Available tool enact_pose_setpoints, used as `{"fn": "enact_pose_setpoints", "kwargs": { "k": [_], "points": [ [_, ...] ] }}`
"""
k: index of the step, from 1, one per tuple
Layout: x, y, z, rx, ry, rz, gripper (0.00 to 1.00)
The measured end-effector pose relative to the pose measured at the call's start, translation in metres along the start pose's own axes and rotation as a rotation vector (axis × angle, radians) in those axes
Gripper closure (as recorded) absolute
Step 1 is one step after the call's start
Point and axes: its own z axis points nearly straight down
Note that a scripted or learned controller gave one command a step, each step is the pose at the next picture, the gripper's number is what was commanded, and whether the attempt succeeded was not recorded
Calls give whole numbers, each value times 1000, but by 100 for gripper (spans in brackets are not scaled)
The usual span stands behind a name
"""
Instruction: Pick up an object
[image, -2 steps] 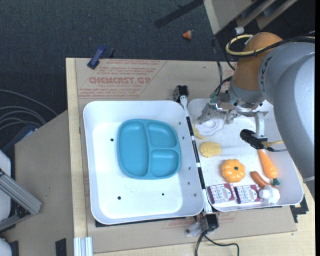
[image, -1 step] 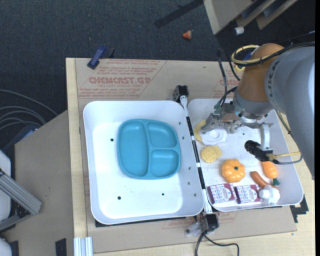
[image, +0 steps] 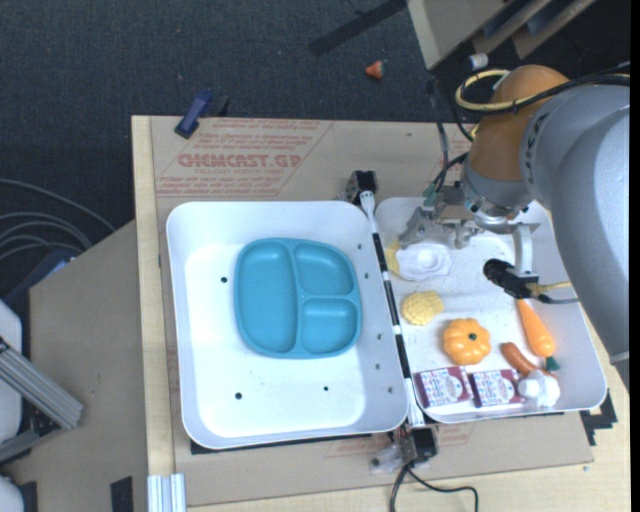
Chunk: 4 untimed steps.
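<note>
Labelled cartons (image: 469, 387); "CHEMCAST" on board (image: 240, 158).

A blue clip (image: 194, 114) and small orange bit (image: 374, 69) lie on dark carpet (image: 90, 90).

bins (image: 190, 330) 2 | blue tray (image: 296, 297) 1 | pumpkin (image: 466, 341) 1 | carrot (image: 535, 329) 1 | cartons (image: 443, 387) 2

light: bright, even (overhead) | shadows: soft, faint | glare: white bins (image: 200, 400) washed out | focus: slightly soft
</note>
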Motion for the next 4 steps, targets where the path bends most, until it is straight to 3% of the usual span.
{"fn": "enact_pose_setpoints", "kwargs": {
  "k": [2,3,4],
  "points": [
    [6,-69,1,3,1,2,0],
    [6,-48,1,0,0,2,0],
    [6,-48,-9,-2,0,2,100]
  ]
}}
